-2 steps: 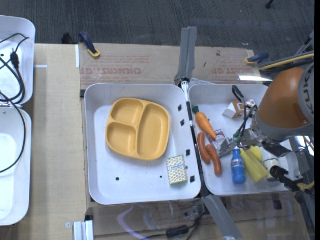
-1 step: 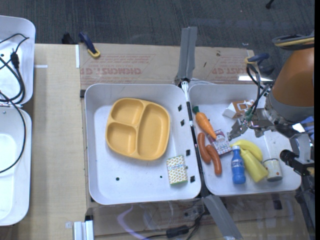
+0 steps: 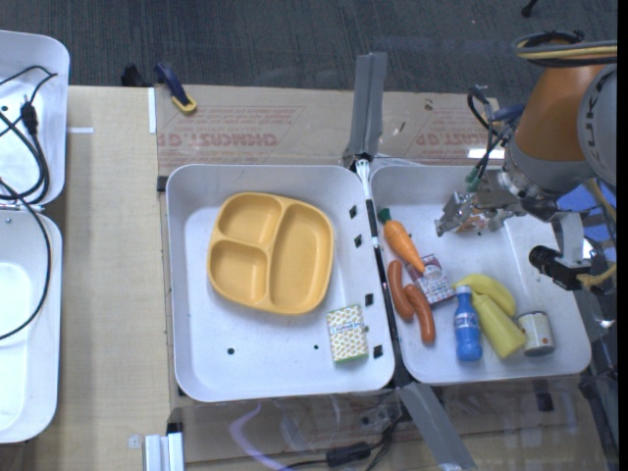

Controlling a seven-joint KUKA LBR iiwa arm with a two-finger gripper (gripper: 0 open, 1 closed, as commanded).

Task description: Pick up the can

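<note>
A yellow three-compartment plastic plate (image 3: 271,252), green-patterned small box (image 3: 347,335), orange carrot (image 3: 402,245), blue bottle (image 3: 468,326) and silver metal can (image 3: 536,333) lie in white bins (image 3: 191,361).

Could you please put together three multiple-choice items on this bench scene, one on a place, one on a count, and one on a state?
1. Where does the can lie?
A. in the left bin, on the yellow tray
B. in the right bin, at its near right corner, beside the yellow bottle
C. on the cardboard behind the bins

2. How many compartments does the yellow tray have?
A. two
B. three
C. five

3. How does the blue bottle rest?
A. lying on the bin floor
B. standing inside the tray
C. lifted by the gripper

Answers: 1 B, the can sits in the right bin next to the yellow bottle. 2 B, the tray's ridges mark off three sections. 3 A, it lies flat, while the gripper is up at the bin's far side, well apart from it.
</note>
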